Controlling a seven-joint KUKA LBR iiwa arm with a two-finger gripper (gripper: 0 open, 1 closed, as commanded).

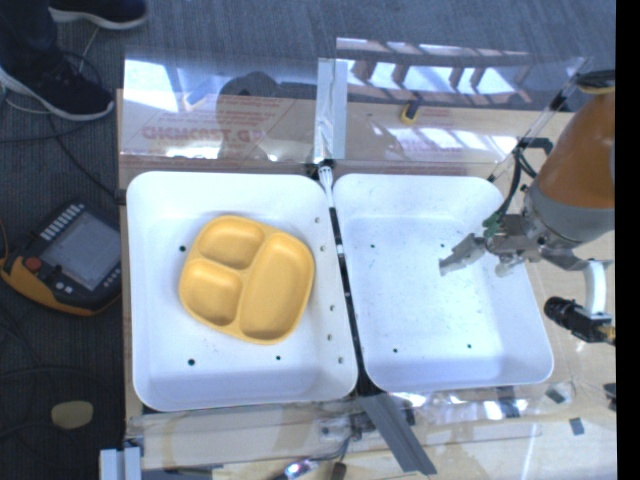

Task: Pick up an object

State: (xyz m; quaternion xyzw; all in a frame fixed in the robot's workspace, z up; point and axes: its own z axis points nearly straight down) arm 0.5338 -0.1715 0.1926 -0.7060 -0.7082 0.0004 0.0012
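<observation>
A grey carpeted floor (300,8) is seen around the counter (240,128), which carries two white bins. A yellow divided plate (248,276) lies at the left bin's (150,368) middle. Over the right bin's (400,358) right edge the fingers (462,256) are held, their spread undeterminable and nothing seen gripped. A handheld controller (70,258) lies on the floor beside the counter's left edge.

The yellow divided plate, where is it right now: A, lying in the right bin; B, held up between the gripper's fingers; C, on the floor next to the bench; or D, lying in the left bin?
D: the yellow divided plate lies flat in the left bin, while the gripper is over the right bin, apart from the plate.
</observation>
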